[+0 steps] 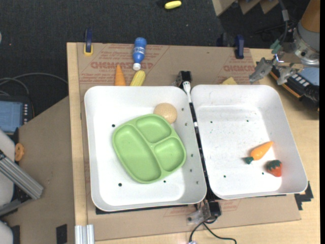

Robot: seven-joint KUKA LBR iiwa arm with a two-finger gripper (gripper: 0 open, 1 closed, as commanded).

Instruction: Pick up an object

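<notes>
An orange toy carrot (261, 150) with a green top lies in the right bin (228, 136), toward its right side. Just below it sits a small red toy strawberry (274, 168). The left bin (101, 136) holds a green divided plate (148, 147), and a beige round toy (165, 112) rests against the plate's far edge. My gripper (266, 69) hangs off the grey arm at the upper right, above the bench just beyond the right bin's far right corner, well away from every object.
Behind the left bin, on the cardboard, lie a blue and white bottle (138, 52), an orange cone (119, 76) and a yellow piece (137, 78). A yellow toy (173, 4) is on the dark floor. Clamps (238, 46) hold the board's far edge.
</notes>
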